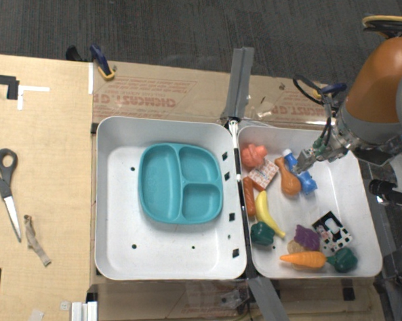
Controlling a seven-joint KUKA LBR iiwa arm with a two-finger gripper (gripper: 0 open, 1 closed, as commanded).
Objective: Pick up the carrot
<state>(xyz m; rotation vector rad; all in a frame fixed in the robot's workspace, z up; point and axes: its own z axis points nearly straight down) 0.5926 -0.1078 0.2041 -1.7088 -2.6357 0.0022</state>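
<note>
From the camera view, the gripper (310,158) hangs over the far part of the right bin (362,193), just above a small blue toy (302,175) and close to a toy chicken drumstick (289,177). Its fingers are small and dark here, and I cannot tell if they are spread or pressed together. Nothing is visible between them, so I judge that the gripper carries nothing.

The carrot (303,260) lies on its side at the near edge of the same bin, its point toward the left. I take the carrot as the landmark. Just to the right of it is a dark green toy (344,260), and just behind it a purple toy (307,236) and a black and white patterned block (332,230). To its left is a green pepper-like toy (261,235), and behind that a banana (268,213). Far to the left of the carrot, in the left bin (110,205), lies a teal divided plate (182,183).

I judge that the step in hand is the approach: the gripper is well apart from the carrot, on the opposite side of the bin. The next move calls for travel toward the near edge, then a descent over the middle of the carrot, with the fingers across its narrow body. The neighbours stand close, so the fingers may knock the purple toy or the dark green one.
</note>
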